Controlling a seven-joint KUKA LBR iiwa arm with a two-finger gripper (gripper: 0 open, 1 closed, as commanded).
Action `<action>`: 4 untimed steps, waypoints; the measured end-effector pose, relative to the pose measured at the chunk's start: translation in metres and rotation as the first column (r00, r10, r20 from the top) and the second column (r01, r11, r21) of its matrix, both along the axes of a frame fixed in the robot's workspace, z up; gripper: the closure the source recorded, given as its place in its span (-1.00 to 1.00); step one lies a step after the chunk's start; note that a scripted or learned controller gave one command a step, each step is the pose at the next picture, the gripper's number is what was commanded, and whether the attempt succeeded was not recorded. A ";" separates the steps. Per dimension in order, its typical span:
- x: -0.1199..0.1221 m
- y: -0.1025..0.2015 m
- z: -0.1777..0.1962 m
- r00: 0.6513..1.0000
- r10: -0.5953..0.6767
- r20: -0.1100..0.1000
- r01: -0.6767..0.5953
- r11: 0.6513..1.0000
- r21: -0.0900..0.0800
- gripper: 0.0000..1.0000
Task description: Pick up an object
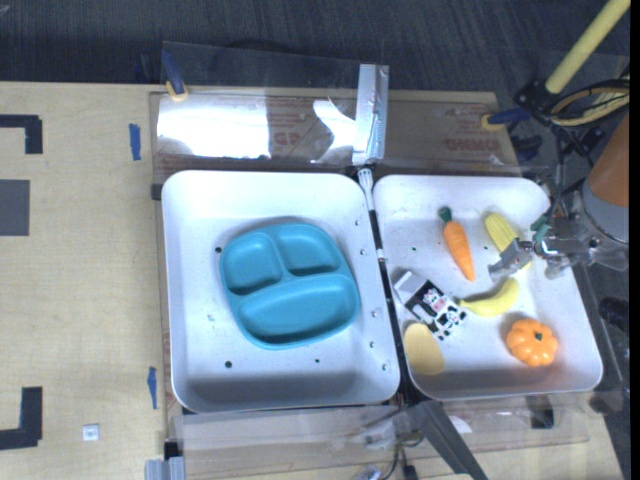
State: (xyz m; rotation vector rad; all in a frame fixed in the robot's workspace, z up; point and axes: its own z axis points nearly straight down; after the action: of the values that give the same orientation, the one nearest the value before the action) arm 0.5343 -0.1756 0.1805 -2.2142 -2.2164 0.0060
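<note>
We see the gripper (pixel 522 255) low over the right white bin (pixel 420 200), near its right wall; whether its fingers are open, we cannot tell. Just beside it lie the yellow corn cob (pixel 499 231), yellow banana (pixel 492 301) and orange carrot (pixel 458 248). An orange pumpkin (pixel 532 341) sits toward the front corner. The left white bin (pixel 190 268) holds a blue divided plate (pixel 288 284).

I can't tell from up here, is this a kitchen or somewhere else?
Probably a robot test lab, not a kitchen. Two white bins sit on a taped wooden bench. One holds a blue plate, the other toy food like a carrot and pumpkin. A robot claw reaches in.
</note>
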 end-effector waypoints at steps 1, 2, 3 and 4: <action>0.040 0.013 -0.095 1.000 0.024 0.010 -0.024 1.000 -0.004 -1.00; 0.039 0.007 0.041 0.990 0.141 0.014 -0.141 0.990 -0.006 -1.00; 0.104 0.017 -0.087 0.969 0.248 0.010 -0.248 0.969 -0.004 -1.00; 0.102 0.018 -0.084 0.968 0.250 0.002 -0.250 0.968 -0.001 1.00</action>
State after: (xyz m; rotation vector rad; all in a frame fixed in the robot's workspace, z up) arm 0.6368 -0.1573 0.0964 -1.9193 -2.4792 0.0056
